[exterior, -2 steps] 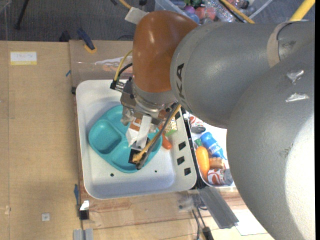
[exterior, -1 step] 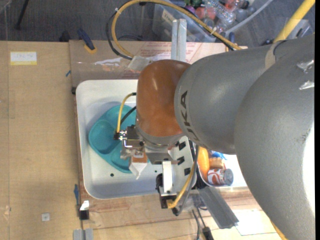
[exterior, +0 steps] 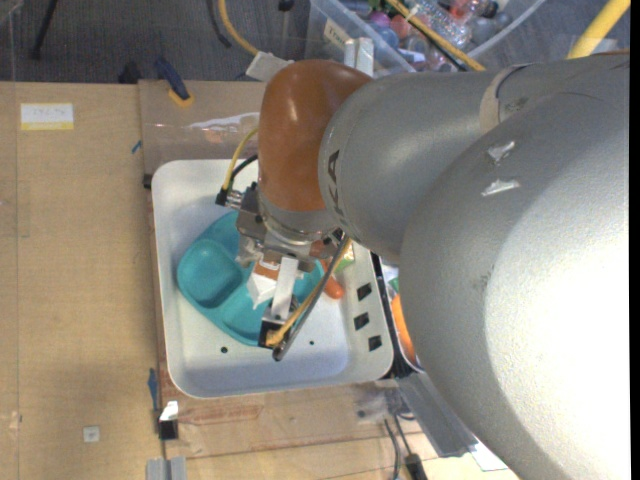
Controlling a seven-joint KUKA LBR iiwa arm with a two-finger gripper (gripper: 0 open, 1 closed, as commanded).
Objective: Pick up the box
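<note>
My gripper (exterior: 266,268) hangs low over the middle of the left white bin (exterior: 190,368), right above a teal plastic dish (exterior: 208,271) that lies across the bin floor. A small orange-brown patch (exterior: 262,264) shows just under the wrist at the dish's right end. I cannot tell whether this patch is the box or whether it is held. The orange band and grey arm cover the bin's right side and whatever lies there.
A small orange thing (exterior: 335,290) lies by the left bin's right wall. The right bin (exterior: 392,290) is almost wholly hidden under the arm, with a sliver of something orange (exterior: 399,326) in it. A clear tub of oddments (exterior: 430,8) stands behind the bench.
</note>
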